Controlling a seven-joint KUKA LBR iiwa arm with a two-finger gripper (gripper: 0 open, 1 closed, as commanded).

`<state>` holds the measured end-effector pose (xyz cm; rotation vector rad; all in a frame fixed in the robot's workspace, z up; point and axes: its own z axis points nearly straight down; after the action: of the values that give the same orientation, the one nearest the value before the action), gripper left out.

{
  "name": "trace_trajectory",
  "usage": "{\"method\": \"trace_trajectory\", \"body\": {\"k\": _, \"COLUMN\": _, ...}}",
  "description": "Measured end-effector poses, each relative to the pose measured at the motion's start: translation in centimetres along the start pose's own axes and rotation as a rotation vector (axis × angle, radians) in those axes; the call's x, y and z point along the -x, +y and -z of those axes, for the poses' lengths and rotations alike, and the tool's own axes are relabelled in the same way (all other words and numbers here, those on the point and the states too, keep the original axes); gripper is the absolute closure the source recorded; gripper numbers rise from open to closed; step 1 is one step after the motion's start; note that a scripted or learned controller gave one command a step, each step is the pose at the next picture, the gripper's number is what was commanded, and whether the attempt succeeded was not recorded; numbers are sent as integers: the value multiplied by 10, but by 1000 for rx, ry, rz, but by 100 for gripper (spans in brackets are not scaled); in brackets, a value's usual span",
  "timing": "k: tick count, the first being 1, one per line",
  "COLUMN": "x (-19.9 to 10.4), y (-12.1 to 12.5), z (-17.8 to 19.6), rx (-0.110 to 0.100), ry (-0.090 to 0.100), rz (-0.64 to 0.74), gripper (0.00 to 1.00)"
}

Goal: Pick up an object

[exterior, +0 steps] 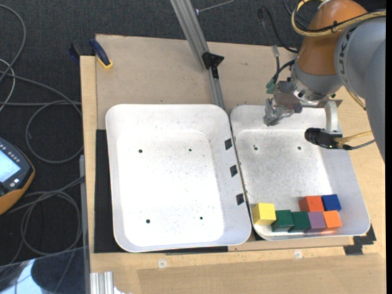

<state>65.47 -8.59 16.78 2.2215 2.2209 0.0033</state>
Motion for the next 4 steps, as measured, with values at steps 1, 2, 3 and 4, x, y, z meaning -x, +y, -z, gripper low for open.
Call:
{"method": "trace_trajectory", "body": {"k": 1, "x": 3, "y": 3, "z": 45, "rx": 5, "ry": -2, "rz": 1, "gripper": 100}}
{"method": "trace_trajectory", "body": {"k": 2, "x": 2, "y": 5, "z": 83, "rx": 5, "ry": -2, "rz": 1, "gripper": 100}}
{"method": "trace_trajectory", "body": {"k": 3, "x": -30, "y": -25, "z": 85, "rx": -4, "ry": 1, "rz": 4, "gripper": 100}}
{"method": "trace_trajectory", "body": {"k": 4, "x": -77, "y": -50, "z": 74, "rx": -6, "ry": 1, "rz": 5, "gripper": 100}}
